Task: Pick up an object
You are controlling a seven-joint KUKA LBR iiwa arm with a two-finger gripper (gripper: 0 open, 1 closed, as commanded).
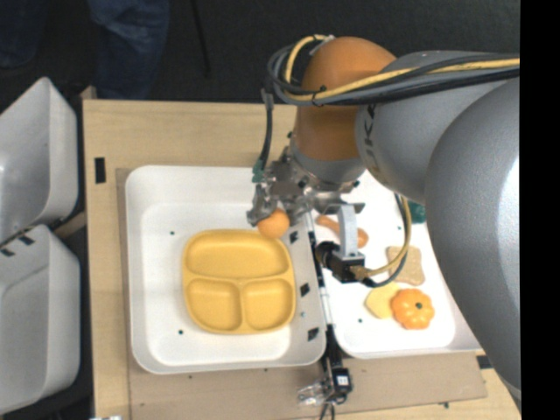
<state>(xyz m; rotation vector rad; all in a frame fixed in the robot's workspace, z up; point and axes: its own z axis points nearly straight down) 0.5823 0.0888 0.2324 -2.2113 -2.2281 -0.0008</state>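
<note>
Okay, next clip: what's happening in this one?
A grey KUKA arm reaches in from the right, its end effector low over the far edge of the left bin. A small orange ball sits right at its tip, just beyond the yellow divided tray; whether it is gripped is unclear. A small pumpkin and other toy foods lie in the right bin.

A pale wooden bench (175, 129) fills the middle of the frame, its bare top showing along the upper edge and down the left side. Two shallow white bins lie directly on it, side by side and touching along their inner walls. The left bin (144, 261) sits at centre-left, its rim reaching almost to the bench's lower edge. The right bin (437, 339) lies at lower right, its upper part hidden beneath the grey arm (455, 147).
</note>
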